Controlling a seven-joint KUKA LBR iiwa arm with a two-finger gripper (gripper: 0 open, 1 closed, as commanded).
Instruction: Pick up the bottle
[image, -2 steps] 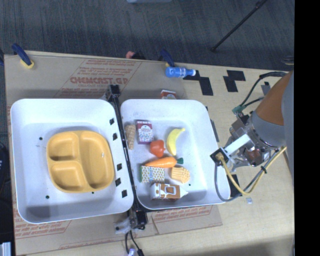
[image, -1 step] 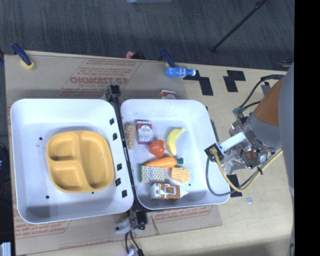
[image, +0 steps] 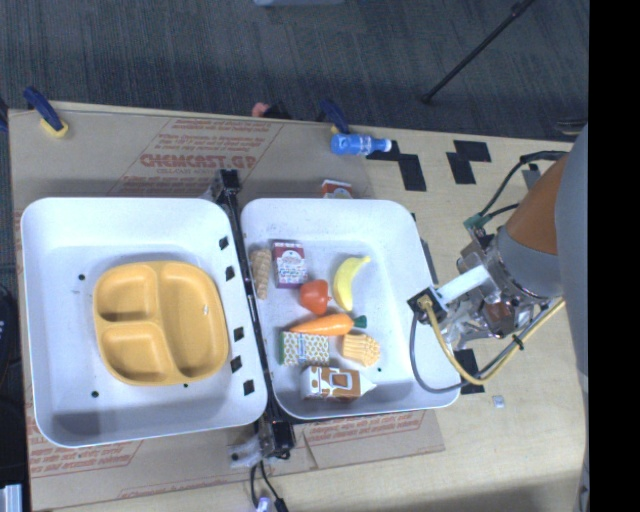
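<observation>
Bottle first: the small blue plastic bottle (image: 358, 145) lies on its side on the cardboard bench top (image: 150, 150), beyond the far rim of the right-hand shallow white bin (image: 415, 300). Inside that bin sit a yellow banana (image: 347, 279), an orange carrot (image: 322, 324) and a red tomato (image: 314, 295). Just off the bin's right rim hangs the grey two-finger gripper (image: 478, 325); how far it's open, can't tell.

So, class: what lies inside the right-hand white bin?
Inside the right bin: a red carton, tomato, banana, carrot, a waffle-like piece and two small cartons. Whatever lies beneath them is covered.
</observation>
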